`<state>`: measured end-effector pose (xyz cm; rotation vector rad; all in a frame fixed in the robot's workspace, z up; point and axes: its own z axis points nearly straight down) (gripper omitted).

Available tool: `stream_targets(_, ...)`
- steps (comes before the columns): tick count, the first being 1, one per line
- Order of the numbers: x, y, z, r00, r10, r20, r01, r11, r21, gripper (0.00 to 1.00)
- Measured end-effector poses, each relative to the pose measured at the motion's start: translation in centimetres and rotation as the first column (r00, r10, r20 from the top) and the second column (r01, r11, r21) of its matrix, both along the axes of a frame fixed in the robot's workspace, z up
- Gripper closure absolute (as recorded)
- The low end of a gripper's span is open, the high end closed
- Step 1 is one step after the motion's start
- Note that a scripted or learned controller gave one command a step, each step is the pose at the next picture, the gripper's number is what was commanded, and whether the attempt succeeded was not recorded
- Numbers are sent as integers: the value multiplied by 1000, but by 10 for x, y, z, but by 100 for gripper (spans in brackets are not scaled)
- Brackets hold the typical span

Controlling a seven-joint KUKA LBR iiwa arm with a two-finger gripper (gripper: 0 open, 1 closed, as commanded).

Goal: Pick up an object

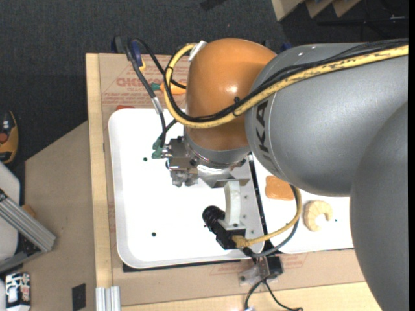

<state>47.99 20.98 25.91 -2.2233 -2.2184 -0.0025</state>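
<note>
Dark carpeted floor surrounds a cardboard-topped bench (97, 173) carrying two white bins, with the grey arm (337, 115) reaching over both.

Largest in view, the arm sweeps in from the right, and its orange wrist (220, 83) hangs above the left bin (130, 193), probably so the claw (181, 173) can drop straight down for a pick. The claw sits low over that bin's floor; whether it is spread or closed, or has hold of anything, I cannot tell, since the wrist hides its tips. The right bin (324, 238), off to the claw's right, holds an orange piece (279, 188) and, farther right, a pale curled object (316, 214), both likely pick candidates lying well apart from the claw.
</note>
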Motion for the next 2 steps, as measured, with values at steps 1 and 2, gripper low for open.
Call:
stream_targets(1, 0, 0, 10, 1000, 0, 0, 0, 1000, 1, 100)
stream_targets(2, 0, -13, 64, 1000, 2, 4, -2, 1000, 0, 100)
